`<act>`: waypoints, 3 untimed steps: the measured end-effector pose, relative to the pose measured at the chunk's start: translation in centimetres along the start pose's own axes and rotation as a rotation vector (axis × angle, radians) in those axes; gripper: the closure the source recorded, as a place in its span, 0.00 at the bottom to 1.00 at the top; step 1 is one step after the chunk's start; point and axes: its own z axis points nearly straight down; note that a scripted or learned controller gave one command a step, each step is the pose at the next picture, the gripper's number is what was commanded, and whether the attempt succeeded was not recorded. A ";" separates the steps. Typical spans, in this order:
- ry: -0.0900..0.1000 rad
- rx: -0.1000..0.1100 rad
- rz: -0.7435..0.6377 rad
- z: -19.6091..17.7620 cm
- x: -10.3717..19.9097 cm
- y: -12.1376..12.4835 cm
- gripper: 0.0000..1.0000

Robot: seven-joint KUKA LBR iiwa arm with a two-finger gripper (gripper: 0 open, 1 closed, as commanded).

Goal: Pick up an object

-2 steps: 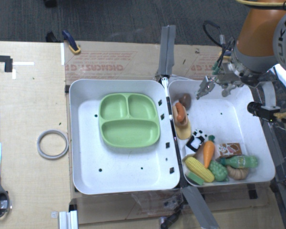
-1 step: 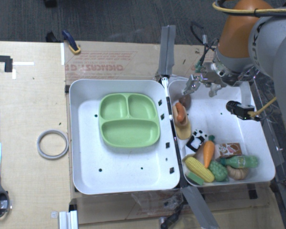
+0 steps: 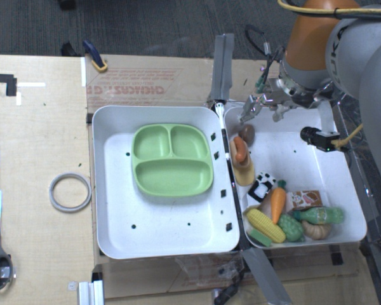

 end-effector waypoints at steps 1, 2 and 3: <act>0.000 0.000 0.000 0.0 0.0 0.0 0.00; 0.000 0.000 0.000 0.0 0.0 0.0 0.00; 0.000 0.000 0.000 0.0 0.0 0.0 0.00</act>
